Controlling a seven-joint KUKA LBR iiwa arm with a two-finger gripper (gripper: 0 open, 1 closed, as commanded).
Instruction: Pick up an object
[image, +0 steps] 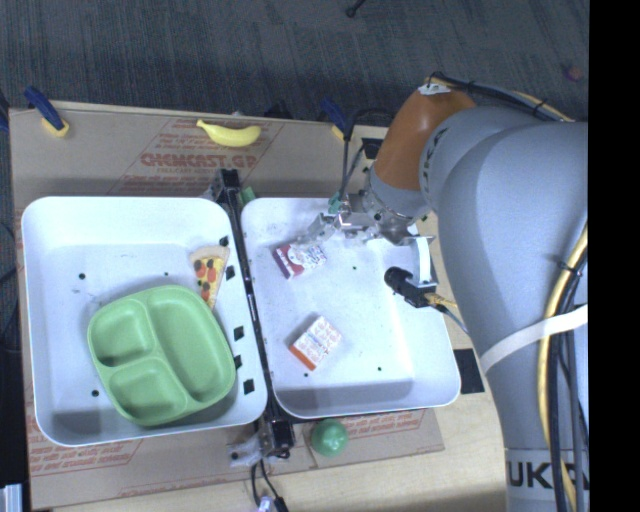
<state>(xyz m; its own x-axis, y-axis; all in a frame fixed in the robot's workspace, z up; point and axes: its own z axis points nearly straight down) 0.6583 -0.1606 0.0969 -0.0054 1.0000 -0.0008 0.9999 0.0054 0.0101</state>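
Gripper (335, 218) hangs low in the right bin (420, 385), just beside a crumpled red-and-white packet (300, 258); its grip cannot be told. Cardboard (130, 165) underlies both bins. Dark carpet (200, 50) lies beyond the bench.

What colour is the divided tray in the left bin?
Light green: the divided tray lies in the left bin, seen clearly in the camera view.

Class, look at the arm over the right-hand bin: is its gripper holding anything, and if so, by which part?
It cannot be told. The gripper sits right beside the crinkly packet in the right bin, but nothing visibly sits between its fingers.
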